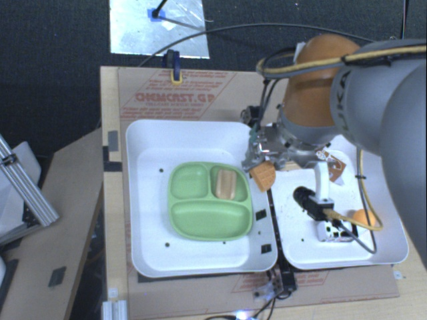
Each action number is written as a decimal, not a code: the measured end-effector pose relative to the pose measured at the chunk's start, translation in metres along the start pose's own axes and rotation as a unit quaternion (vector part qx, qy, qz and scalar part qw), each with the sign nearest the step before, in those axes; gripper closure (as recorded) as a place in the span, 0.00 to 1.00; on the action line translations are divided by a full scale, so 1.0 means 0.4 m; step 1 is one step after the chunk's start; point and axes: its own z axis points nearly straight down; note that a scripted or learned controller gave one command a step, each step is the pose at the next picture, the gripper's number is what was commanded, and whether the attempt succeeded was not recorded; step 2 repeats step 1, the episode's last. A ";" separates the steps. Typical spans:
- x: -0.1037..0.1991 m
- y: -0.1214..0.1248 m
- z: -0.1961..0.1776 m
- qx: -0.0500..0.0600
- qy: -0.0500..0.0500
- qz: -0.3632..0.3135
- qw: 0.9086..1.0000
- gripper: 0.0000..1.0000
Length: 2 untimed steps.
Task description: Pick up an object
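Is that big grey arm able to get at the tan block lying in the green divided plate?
Probably yes: the tan block lies uncovered in the green divided plate's upper right compartment, and the end effector hangs close beside it.

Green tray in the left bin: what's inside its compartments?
The green tray holds one tan block, in its upper right compartment. The upper left and the long lower compartments show bare green. Nothing covers the tray; the gripper hangs beside its right edge.
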 end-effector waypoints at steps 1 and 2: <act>0.129 0.028 0.017 0.000 0.000 0.000 1.000 1.00; 0.129 0.028 0.017 0.000 0.000 0.000 1.000 1.00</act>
